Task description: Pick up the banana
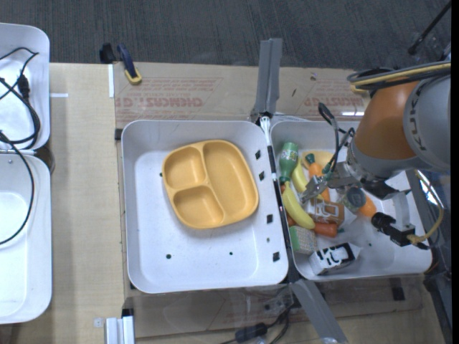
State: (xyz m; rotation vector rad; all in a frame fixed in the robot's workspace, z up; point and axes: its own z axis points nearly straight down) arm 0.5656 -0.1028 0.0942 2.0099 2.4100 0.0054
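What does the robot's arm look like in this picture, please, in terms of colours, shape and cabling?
The arm is bulky and rounded: a grey casing with a broad orange band above the wrist. Dark cables run along it. The gripper is slim, metallic and silver-grey.

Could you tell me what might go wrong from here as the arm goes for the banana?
1. The banana lies against the right bin's left wall, packed among a green bottle and orange pieces, so the gripper may catch a neighbour instead.
2. With the wall so close, a finger could strike it on descent.
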